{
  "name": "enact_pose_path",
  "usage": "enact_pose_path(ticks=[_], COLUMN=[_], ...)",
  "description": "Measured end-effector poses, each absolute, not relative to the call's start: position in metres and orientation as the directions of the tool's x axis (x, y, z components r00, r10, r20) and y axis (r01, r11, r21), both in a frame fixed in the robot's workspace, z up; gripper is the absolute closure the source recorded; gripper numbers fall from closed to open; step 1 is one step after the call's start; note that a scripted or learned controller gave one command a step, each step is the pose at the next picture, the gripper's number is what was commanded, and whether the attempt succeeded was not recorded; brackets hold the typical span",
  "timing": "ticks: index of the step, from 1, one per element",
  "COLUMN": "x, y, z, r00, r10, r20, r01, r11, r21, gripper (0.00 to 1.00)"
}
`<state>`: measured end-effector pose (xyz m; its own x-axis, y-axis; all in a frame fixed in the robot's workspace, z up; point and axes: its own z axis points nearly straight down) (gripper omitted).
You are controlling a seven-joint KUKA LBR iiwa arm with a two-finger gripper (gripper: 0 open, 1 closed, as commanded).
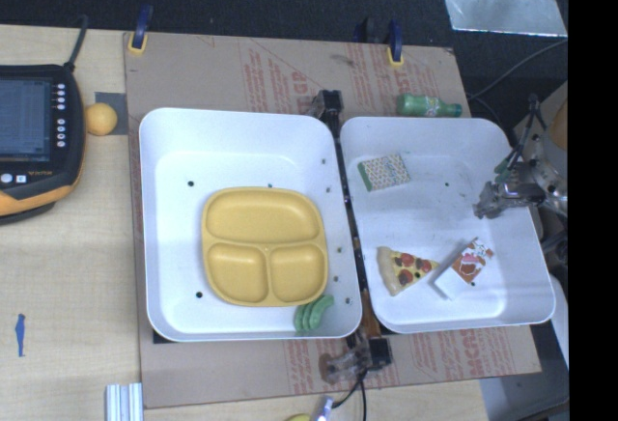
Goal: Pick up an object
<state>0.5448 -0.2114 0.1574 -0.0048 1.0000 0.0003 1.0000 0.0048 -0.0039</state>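
Observation:
In the right bin (425, 313) lie a pizza slice (405, 268), a small white and red carton (464, 267) and a green patterned sponge pad (384, 171). My gripper (494, 200) hovers at the bin's right edge, above and to the right of the carton, with nothing seen between its fingers. The left bin (164, 216) holds a yellow divided plate (264, 244) and a green toy (313, 314) at its front right corner.
A green bottle (429, 105) lies on the cardboard behind the right bin. A teach pendant (34, 139) and a yellow ball (100, 118) sit at the far left. Clamps hold the cardboard at the back and front edges.

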Motion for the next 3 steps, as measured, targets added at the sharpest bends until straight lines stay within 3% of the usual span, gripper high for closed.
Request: enact_pose_path(ticks=[1, 2, 3], x=[0.567, 0.562, 0.539], y=[-0.212, -0.212, -0.211], z=[0.175, 0.171, 0.193], r00=[-0.003, -0.003, -0.002], r10=[1.0, 1.0, 1.0], r20=[0.001, 0.001, 0.002], r01=[1.0, 1.0, 1.0], r11=[0.003, 0.003, 0.002], r21=[-0.001, -0.004, -0.003], gripper=[1.0, 1.0, 1.0])
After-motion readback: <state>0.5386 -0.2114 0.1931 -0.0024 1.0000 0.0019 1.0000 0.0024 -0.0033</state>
